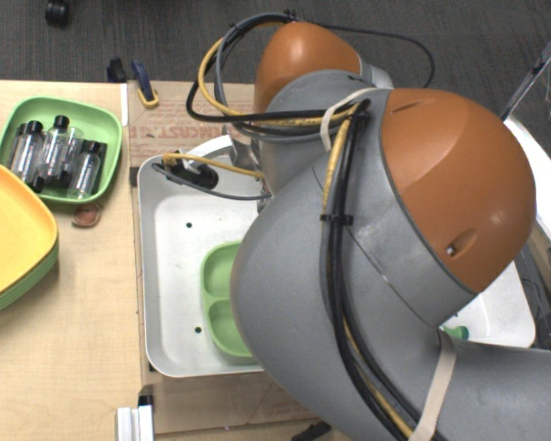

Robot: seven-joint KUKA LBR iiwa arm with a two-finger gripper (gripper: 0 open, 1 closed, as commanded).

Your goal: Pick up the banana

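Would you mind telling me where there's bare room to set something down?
Bare floor lies in the shallow white bin left of the green divided tray. The wooden bench below the stacked yellow plates is free. The grey arm crowds the bin's right.

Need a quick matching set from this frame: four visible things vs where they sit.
Things:
1. vials
2. yellow plates
3. green divided dish
4. arm

Places:
A. stacked at the left edge
B. inside the white bin
C. in the green tray, upper left
D. looming over the bin, covering most of it

Pairs: 1-C, 2-A, 3-B, 4-D
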